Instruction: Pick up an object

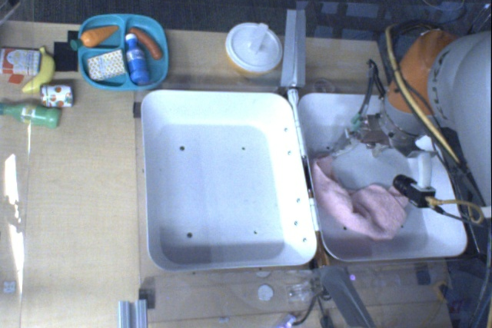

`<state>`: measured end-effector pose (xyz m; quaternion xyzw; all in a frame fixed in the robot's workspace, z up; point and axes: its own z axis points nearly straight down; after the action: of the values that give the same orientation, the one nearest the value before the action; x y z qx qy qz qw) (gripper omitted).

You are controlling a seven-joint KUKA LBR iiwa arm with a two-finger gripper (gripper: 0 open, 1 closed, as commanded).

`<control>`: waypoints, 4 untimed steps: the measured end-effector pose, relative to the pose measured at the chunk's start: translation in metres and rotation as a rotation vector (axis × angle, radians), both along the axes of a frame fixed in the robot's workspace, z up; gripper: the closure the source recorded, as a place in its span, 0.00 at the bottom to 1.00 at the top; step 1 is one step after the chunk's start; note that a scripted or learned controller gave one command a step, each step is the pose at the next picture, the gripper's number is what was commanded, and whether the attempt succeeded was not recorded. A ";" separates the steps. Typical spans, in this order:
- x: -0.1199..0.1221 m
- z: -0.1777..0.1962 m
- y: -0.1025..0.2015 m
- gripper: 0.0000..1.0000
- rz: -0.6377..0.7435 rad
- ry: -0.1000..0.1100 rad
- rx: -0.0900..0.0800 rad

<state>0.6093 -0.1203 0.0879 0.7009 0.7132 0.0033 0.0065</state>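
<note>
Landmark: going with the right bin (453, 242), everything below is placed relative to it.

Right bin: shallow, white, sits on the desk (69, 226) with its left wall right up against the left bin (223, 180).

Pink cloth: the only thing I can see to pick. The pink cloth (361, 205) lies crumpled on the right bin's floor, left and front part, one end up against the bin's left wall, the bulkier lump toward the middle.

Arm: the grey arm (465, 81) with its orange band comes in over the right bin's far right corner, yellow and black cables looped around it.

End effector: the end effector (375, 136) hangs over the right bin's back half, just behind the cloth. Honestly can't tell how wide the fingers are, it's a tangle of metal and wires from this angle. Nothing is visibly caught in it; the cloth looks like it's just lying on the floor.

Left bin: directly left of the right bin, same kind of bin, bare white floor with a few small dark dots.

Yellow cup: a yellow cup with a white lid (254, 48) stands on the desk behind the gap between the bins, just off the right bin's back left corner.

Blue tray: way off to the left of the right bin, past the left bin's back corner, a blue divided tray (157, 34) with toy food in it. A few more small toys sit on the desk left of that.
</note>
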 end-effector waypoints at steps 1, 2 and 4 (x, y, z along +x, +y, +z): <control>-0.016 0.016 -0.073 0.00 0.128 0.013 0.003; -0.090 0.001 -0.086 0.00 0.068 0.000 0.000; -0.057 0.001 -0.010 0.00 0.423 0.000 -0.006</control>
<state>0.5523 -0.1300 0.0894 0.5358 0.8443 0.0025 0.0078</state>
